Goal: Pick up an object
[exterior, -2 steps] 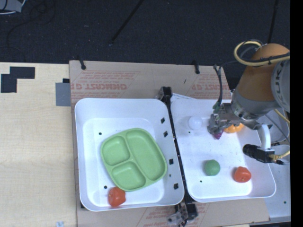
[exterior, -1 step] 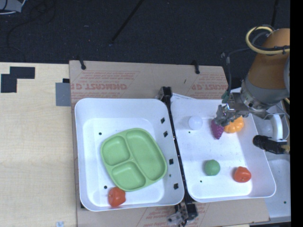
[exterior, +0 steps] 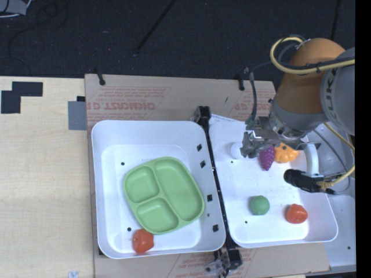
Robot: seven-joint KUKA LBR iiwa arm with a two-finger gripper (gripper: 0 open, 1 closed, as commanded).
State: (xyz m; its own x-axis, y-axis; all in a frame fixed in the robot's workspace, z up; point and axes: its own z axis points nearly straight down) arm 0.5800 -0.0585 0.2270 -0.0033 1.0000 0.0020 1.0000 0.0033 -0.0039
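My end effector hangs low over the far left part of the right bin; I cannot tell its state. Just beside it lie a purple grape bunch and an orange toy, touching each other. A green ball and a red fruit sit apart nearer the front. To grasp well, I judge I should centre over the grapes, clear of the orange toy, and descend straight. The left bin holds a green plate and a red tomato.
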